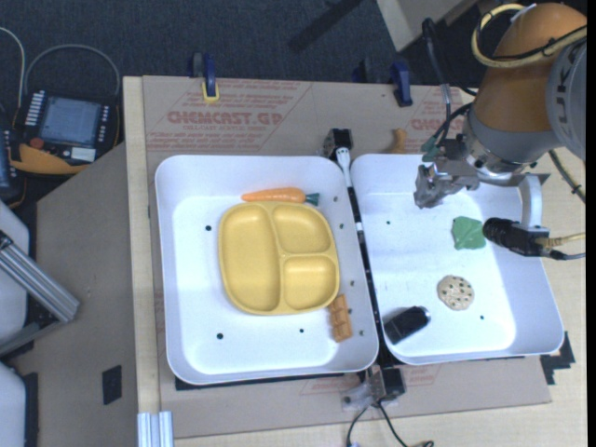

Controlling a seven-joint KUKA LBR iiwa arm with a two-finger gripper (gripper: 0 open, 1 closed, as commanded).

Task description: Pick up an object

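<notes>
Two shallow white bins sit side by side on the table (140, 250). The left bin (177, 250) holds a yellow divided plate (277, 256) near its centre, with three compartments. An orange carrot (275, 195) lies just beyond the plate's far edge, its green end pointing toward the right bin. A small brown snack piece (340, 318) rests beside the plate's near right corner, close to the bin wall.

The right bin (521, 333) holds three loose objects: a green piece (468, 233) toward the right side, a round speckled cookie (455, 292) nearer the front, and a black object (406, 323) at the front left corner (its kind cannot be made out). These three lie well apart from one another.

The grey arm (531, 63), with its orange band, reaches in from the right. Its tool (430, 192) hangs over the far part of the right bin, left of the green piece and apart from it. Whether the tool is spread or pressed together cannot be told from here; nothing is seen between its tips.

A handheld controller with a screen (70, 124) lies off the table's left side.
</notes>
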